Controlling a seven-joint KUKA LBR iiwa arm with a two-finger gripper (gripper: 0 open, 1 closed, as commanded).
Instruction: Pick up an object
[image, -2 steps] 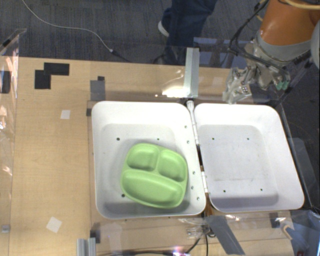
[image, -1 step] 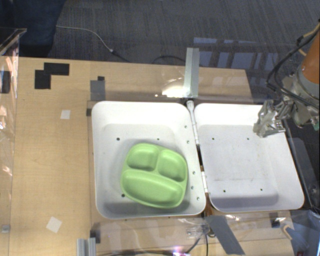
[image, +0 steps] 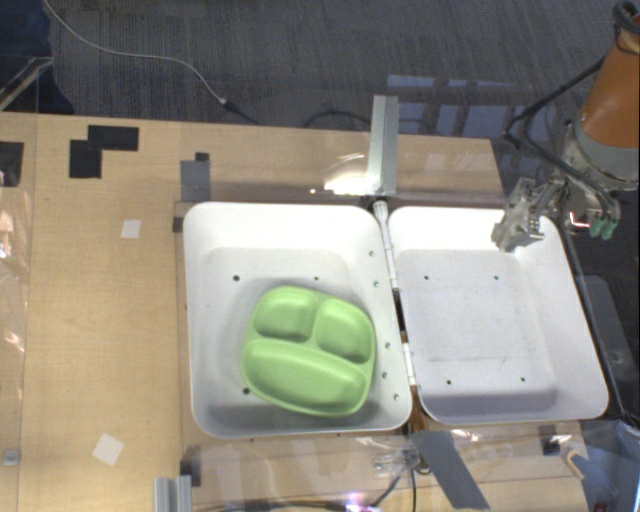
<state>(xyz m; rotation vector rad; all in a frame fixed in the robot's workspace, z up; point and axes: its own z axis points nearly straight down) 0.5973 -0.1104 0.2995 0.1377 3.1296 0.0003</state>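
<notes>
A: Item one, left bin (image: 215, 300): what does it hold, and where?

B: One green divided plate (image: 308, 350), three compartments, smooth moulded plastic, rounded corners. It lies flat in the lower middle of that bin, turned slightly so its long axis runs from upper left to lower right, near the wall shared with the right bin (image: 560, 390).

A: Item two, end effector (image: 518, 228): position and state?

B: Over the upper right corner of the right bin, hanging from the grey arm with the orange band. Nothing is held between its fingers; whether they stand wide or narrow, I cannot tell at this size.

A: Relation for the pick?

B: The plate lies well apart, to the left and lower in view, across the dividing wall, on the same tabletop (image: 100, 330)
</notes>
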